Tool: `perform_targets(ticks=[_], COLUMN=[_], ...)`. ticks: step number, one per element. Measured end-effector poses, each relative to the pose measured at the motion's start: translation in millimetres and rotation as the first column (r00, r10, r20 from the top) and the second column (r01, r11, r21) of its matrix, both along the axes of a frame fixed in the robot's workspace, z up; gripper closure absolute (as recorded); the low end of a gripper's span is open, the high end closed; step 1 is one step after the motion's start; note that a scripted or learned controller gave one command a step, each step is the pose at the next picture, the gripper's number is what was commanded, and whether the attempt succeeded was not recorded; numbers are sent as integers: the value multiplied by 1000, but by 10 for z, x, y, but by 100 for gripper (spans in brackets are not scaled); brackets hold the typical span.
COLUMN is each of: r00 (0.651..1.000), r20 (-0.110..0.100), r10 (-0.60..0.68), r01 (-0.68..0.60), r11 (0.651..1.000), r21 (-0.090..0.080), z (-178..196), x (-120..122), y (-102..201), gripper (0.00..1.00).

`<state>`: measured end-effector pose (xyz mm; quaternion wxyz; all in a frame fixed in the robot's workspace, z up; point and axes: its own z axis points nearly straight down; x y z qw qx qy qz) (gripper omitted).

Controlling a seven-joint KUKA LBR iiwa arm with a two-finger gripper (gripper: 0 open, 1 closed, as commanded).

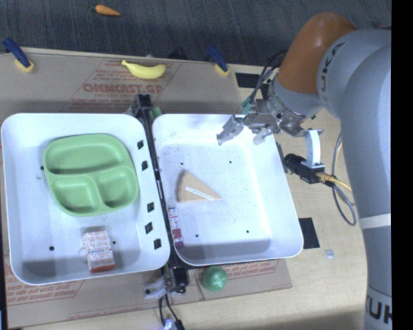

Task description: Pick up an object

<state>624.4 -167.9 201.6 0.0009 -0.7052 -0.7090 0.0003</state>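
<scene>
- the gripper (246, 130) is held with fingers apart and nothing between them, at the right bin's (279, 191) 12 o'clock edge.
- the tan wedge (195, 188) is left lying flat mid-bin, toward 7 o'clock of the gripper, so a descent seems possible.

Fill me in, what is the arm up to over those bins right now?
The grey arm reaches in from the right, and its end effector hangs open over the far edge of the right bin, holding nothing. A tan wedge lies on that bin's floor, nearer the camera, untouched. The left bin holds a green divided tray and a small packaged block. A banana and a green ball rest on the cardboard outside the bins. No pick has been made yet.
</scene>
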Motion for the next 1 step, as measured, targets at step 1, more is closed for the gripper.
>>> perform_targets(ticks=[1], r00=[1000], r20=[0], r10=[-2], r01=[2], r11=[1000], r21=[0], z=[-178], x=[322], y=[-429], gripper=[0])
